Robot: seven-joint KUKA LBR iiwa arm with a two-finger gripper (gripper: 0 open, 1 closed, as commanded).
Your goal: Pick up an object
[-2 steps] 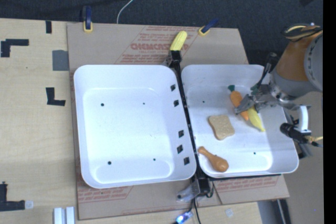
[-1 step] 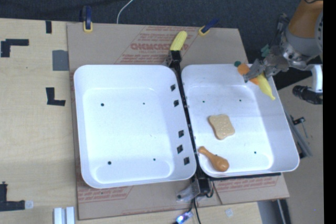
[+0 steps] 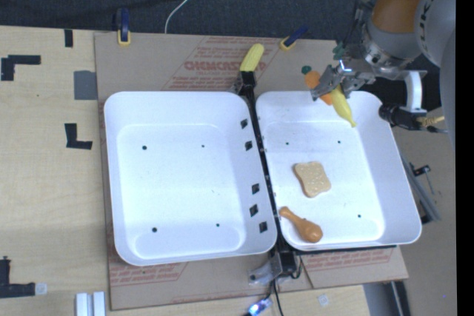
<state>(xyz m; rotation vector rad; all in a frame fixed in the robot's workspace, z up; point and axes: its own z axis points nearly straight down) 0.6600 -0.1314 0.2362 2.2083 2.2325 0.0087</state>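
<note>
Arm (image 3: pixel 415 4) comes in from the right, grey with an orange band, bent down over the far edge of the right bin (image 3: pixel 385 181). Hand (image 3: pixel 331 87) sits above the bin's far rim, near the back left corner of that bin. A banana (image 3: pixel 343 108) is pinched between the fingers: its upper end is up in the hand, the rest hangs down at a slant, tip pointing toward the near right. Banana looks lifted off the bin floor, a faint shadow under it on the white. A small orange piece (image 3: pixel 312 77) shows just beside the hand on its left; cannot tell what it is or whether it touches the fingers.

Right bin also holds a toast slice (image 3: pixel 312 179) lying flat about mid-floor, and an orange drumstick (image 3: pixel 301 226) at the near left corner, close to the wall, thick end toward the near right. Toast and drumstick are apart from each other and well apart from the banana.

Left bin (image 3: pixel 118 159) is side by side with the right one, walls touching along the middle. Both bins rest on a cardboard sheet (image 3: pixel 215 63) on the table (image 3: pixel 37 181). A yellow-handled clamp (image 3: pixel 250 63) is at the far end of the seam between the bins. A blue clamp (image 3: pixel 123 27) is on the sheet's far left edge, another (image 3: pixel 293 38) on the far edge right of the yellow one. White cable (image 3: pixel 181 0) runs down the dark backdrop.
</note>
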